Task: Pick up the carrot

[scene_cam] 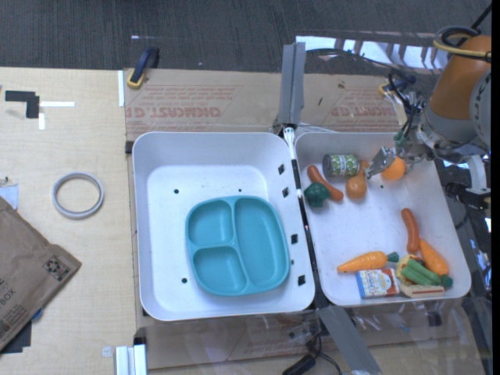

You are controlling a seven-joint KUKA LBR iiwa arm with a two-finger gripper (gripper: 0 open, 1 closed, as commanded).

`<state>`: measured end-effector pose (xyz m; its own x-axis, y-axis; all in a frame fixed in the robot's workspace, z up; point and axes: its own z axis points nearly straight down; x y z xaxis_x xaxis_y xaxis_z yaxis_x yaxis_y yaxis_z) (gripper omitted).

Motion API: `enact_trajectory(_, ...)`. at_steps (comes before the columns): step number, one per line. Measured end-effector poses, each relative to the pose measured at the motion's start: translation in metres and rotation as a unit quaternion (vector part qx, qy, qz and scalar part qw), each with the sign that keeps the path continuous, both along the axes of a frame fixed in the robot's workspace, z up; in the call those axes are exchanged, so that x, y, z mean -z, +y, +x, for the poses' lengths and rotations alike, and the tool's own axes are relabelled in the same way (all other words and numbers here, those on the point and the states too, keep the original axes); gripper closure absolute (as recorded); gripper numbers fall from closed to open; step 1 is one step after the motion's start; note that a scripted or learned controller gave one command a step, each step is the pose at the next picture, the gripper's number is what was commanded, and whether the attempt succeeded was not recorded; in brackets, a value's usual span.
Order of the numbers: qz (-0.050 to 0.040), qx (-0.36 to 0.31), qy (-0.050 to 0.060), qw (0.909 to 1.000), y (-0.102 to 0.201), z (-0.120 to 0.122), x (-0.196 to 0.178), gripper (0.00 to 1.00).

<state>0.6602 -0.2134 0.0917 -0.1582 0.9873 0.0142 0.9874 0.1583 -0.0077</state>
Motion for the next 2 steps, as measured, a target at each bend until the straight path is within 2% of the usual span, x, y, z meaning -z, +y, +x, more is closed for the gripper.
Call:
enact_trajectory(1,-0.0068,0.0,-0.006,1.0,-0.006,0.001,-0.01,1.0)
enact_trajectory(2,-0.0071,0.049,-0.004,0.9988,0.076,-0.001,-0.001,1.0)
